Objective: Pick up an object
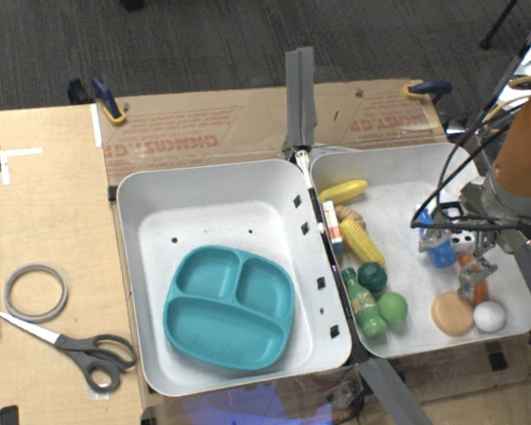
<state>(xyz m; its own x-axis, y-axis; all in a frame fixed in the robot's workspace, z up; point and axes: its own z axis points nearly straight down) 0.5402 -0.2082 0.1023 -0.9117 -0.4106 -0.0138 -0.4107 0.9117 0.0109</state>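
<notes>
The jaws (472,268) hang low in the right bin (401,159), at its right side, among a small cluster of toys. Just below them sits an orange piece (474,276), perhaps a toy carrot, close enough that it may be touching. Whether it is actually gripped, or how far the jaws stand apart, I cannot tell, since cables and wrist hardware crowd the spot.

A blue piece (440,255) lies just to the left, with a tan egg (453,314) and a white ball (490,316) nearer the front wall. These look like light, hard plastic play food: stiff, smooth, likely to slip or roll. The orange piece is probably best taken across its narrow body.

Farther left, along the divider, lie a banana (343,190), a corn cob (356,238) and green items (374,301). The left bin (201,181) holds a teal divided plate (228,307). On the tabletop (40,221) rest scissors (77,346) and a tape roll (35,291).
</notes>
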